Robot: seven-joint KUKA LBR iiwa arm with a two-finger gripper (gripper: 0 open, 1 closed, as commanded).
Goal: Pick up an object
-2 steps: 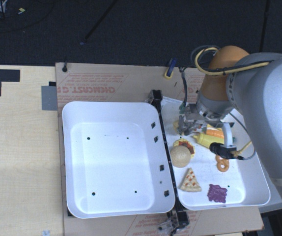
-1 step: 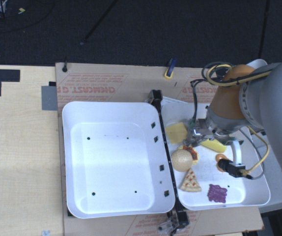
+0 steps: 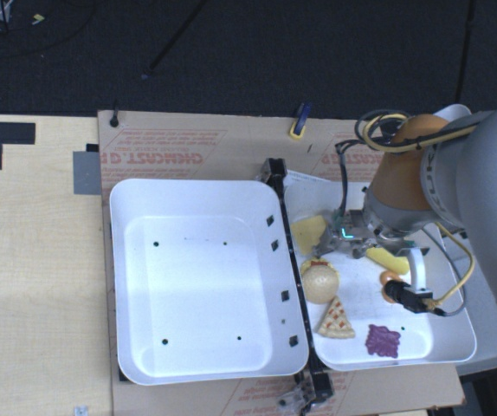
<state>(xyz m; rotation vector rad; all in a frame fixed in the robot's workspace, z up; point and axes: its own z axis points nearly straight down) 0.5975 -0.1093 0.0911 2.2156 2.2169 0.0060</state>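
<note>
The right bin (image 3: 443, 349) holds several toy foods. A yellow wedge (image 3: 309, 230) lies at its upper left, a round tan onion-like ball (image 3: 319, 281) below it, a pizza slice (image 3: 336, 319) lower still, and a purple bunch (image 3: 383, 341) near the front. A yellow banana-like piece (image 3: 385, 258) and a small orange piece (image 3: 393, 277) lie under the arm. My gripper (image 3: 339, 243) reaches down into the right bin between the yellow wedge and the banana piece, just above the ball. Nothing shows between its fingers.
The left bin (image 3: 136, 232) sits beside the right one, with a black divider (image 3: 288, 267) where the two rims meet. A blue and yellow clamp (image 3: 300, 121) stands on the cardboard at the back. The arm covers the right bin's upper right part.
</note>
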